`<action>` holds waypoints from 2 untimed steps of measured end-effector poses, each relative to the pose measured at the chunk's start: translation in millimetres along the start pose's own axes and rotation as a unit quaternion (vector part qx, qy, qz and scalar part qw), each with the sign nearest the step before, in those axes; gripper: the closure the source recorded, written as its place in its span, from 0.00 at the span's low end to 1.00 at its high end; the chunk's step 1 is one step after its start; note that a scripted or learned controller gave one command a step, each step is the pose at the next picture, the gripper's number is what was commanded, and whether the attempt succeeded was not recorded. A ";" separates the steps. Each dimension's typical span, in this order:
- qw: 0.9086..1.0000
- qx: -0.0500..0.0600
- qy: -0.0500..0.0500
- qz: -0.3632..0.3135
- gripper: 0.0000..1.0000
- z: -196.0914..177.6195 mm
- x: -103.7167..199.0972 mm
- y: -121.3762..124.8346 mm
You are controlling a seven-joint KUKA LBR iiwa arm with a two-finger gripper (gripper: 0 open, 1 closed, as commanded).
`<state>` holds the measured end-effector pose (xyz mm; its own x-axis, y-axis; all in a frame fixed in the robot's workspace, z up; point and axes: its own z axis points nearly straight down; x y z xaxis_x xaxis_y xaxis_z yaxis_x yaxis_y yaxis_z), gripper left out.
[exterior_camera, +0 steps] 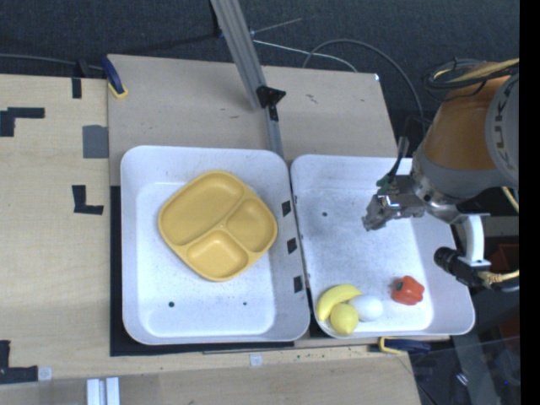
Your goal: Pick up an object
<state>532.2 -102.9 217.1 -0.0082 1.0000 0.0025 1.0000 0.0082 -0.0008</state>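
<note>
Gripper (376, 216) hanging over the right bin (337, 184), above bare floor in the upper-middle part, arm (468, 142) coming in from the right with the orange band above the wrist. Fingers: cannot tell how far apart, too small and dark against the wrist; nothing visible between them, touching no object. Objects all bunched in the right bin's near corner area, well apart from the gripper. Banana (334, 297) at the near-left corner, curved, long axis running roughly left-low to right-high, one end toward the bin's left wall, the other toward the white ball (369, 308). Lemon (343, 318) just below the banana, touching it, close against the near wall; roundish, no clear axis. White ball just right of the lemon, touching or nearly touching both lemon and banana. Red pepper (407, 290) further right, apart from the ball, near the right wall; stubby, dark stem end pointing up-left as seen. Left bin (143, 310) holding a yellow three-compartment plate (218, 224), lying flat, turned at a slant to the bin walls, sitting in the far half. Grey pole (240, 45) slanting down from the top toward the gap between bins.
</note>
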 end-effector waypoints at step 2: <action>1.000 0.001 0.000 0.000 1.00 -13.8 124.1 -7.0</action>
<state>524.3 21.1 231.2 -0.0091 1.0000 0.0027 1.0000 0.0092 -0.0020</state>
